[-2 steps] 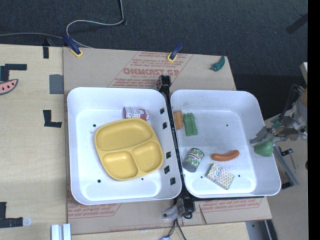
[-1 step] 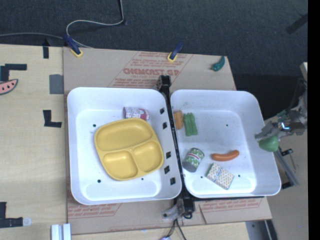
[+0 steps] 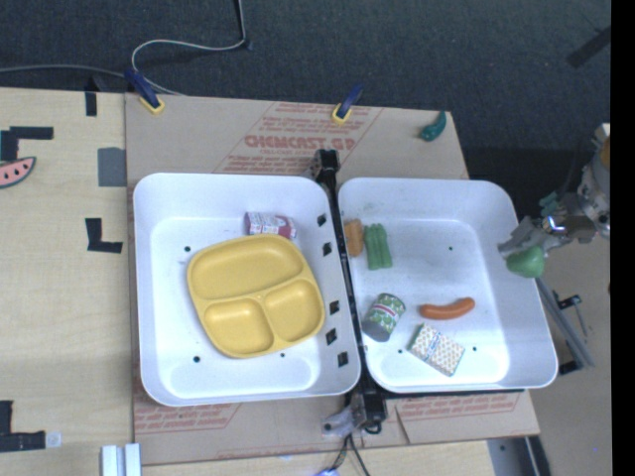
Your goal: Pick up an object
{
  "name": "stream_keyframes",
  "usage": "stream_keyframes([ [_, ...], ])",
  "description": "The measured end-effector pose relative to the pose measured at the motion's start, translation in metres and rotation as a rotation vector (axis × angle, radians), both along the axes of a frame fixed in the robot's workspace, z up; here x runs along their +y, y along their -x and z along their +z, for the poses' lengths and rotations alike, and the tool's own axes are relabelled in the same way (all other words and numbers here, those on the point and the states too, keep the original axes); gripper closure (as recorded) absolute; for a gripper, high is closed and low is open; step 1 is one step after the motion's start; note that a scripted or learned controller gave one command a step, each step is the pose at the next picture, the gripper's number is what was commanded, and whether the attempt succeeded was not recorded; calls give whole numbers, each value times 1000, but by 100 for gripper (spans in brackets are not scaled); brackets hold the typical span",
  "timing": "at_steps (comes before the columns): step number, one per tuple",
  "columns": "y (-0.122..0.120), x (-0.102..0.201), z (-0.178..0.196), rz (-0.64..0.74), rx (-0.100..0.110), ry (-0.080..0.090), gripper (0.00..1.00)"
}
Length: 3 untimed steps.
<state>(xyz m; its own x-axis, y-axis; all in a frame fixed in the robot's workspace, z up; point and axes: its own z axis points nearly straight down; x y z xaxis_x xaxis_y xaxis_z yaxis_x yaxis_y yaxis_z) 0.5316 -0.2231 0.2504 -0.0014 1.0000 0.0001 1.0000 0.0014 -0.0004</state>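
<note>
Gripper (image 3: 528,251) over right bin's (image 3: 496,198) rim — green object (image 3: 527,262) between fingers

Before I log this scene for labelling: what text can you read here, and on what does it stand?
"CHEMCAST GP", red, on the brown board under the bins; the smaller lines around it are too blurred to read.
Can: label too small to read.
Packet behind the yellow tray: print unreadable.
Checked box: no readable text.
</note>
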Motion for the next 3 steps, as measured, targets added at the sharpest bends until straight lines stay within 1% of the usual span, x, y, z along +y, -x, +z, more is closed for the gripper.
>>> stream_keyframes([
  [1, 47, 24, 24, 0, -1, 0, 100],
  [2, 20, -1, 5, -2, 1, 2, 100],
  [3, 43, 0, 18, 0, 0, 1, 100],
])
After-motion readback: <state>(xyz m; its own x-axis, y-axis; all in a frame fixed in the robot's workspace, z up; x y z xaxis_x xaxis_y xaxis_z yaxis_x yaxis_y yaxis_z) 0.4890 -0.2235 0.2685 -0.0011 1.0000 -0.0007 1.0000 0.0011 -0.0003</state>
